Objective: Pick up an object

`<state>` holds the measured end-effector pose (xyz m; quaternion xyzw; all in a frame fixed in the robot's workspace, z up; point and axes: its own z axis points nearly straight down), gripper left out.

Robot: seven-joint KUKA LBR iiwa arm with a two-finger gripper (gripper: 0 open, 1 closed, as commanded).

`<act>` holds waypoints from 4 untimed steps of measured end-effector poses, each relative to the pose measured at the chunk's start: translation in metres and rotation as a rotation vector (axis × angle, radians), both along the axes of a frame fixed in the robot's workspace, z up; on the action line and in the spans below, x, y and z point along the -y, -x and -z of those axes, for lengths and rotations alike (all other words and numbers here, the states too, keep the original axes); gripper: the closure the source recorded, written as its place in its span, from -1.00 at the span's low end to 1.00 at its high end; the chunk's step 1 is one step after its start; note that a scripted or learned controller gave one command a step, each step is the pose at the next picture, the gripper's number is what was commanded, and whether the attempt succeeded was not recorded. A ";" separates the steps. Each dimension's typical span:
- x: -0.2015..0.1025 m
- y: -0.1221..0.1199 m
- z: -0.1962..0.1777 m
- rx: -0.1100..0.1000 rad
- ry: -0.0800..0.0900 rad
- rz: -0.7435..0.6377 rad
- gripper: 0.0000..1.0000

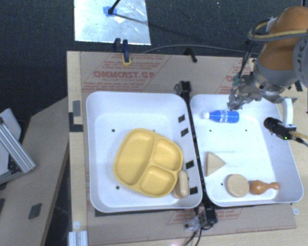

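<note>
A small blue bottle with a white cap [222, 116] lies on its side at the back of the right bin [277, 152]. My gripper [236, 102] hangs just above the bottle's right end, pointing down. A tan wedge [213, 163], a round tan disc [237, 185] and an orange-brown drumstick shape [263, 187] lie near the front of the same bin. In the left bin [100, 137] sits a yellow divided plate [148, 162], with a tan oblong piece [182, 183] against its right front edge.
A black clip row [189, 132] marks the rim between the two bins. A black cable fitting [278, 127] overhangs the right bin's right wall. A metal sheet [112, 14] lies behind the bench, and an aluminium rail [10, 142] stands at the left.
</note>
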<state>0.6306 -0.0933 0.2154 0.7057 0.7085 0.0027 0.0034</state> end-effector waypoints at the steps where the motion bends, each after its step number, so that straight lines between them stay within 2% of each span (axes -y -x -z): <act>1: 0.000 -0.002 -0.045 -0.002 0.000 0.000 1.00; 3: -0.112 -0.006 -0.015 -0.008 -0.004 -0.006 1.00; 4: -0.169 -0.002 -0.020 -0.007 -0.004 -0.007 1.00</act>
